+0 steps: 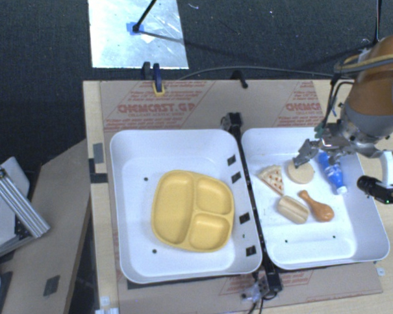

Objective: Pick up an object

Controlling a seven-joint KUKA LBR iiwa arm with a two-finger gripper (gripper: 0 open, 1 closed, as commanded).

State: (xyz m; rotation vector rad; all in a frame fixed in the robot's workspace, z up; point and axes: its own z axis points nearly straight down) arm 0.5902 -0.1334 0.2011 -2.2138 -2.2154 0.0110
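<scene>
The right bin [369, 243] holds several toy foods. These are a pizza slice [273, 180], a round tan biscuit [302, 173], a blue bottle [332, 173], a brown drumstick [317, 207] and a tan bread roll [293, 209]. My gripper [318, 154] hangs over the back of this bin, above the gap between the biscuit and the top end of the bottle. Its fingers are spread open, one near the biscuit, and nothing is gripped between them. The bottle lies on the bin floor, with its upper end partly hidden by the gripper.
The left bin [129, 188] holds a yellow divided plate [192, 210]. A raised divider with black clips [240, 184] separates the bins. The arm's grey and orange wrist [375, 87] looms over the right bin's back right corner.
</scene>
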